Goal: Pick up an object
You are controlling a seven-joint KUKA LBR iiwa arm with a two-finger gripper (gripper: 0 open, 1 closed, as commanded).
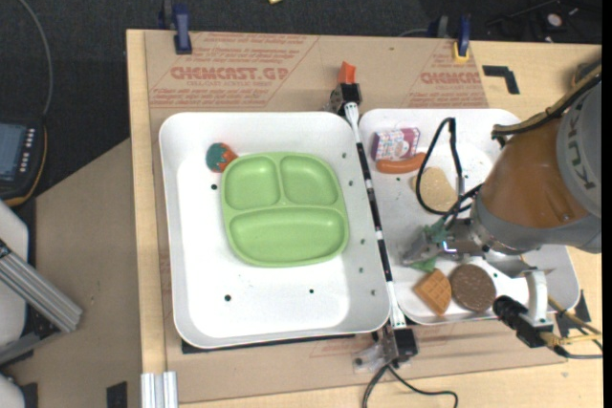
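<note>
My gripper (424,249) is low in the right bin (564,274), near its left wall, with the grey and orange arm (535,186) above it. Just below the gripper lie an orange waffle-like square (433,291) and a round brown cookie (472,288). A beige bread-like lump (436,188) sits just above the gripper. Farther back are a reddish sausage (397,164) and a purple and white packet (395,144). I see nothing held by the gripper.
The left bin (191,244) holds a green divided plate (283,208) and a small red and teal ball (221,157) at its back left. A black cable (442,148) loops over the right bin. Clamps (348,83) sit at the back edge between the bins.
</note>
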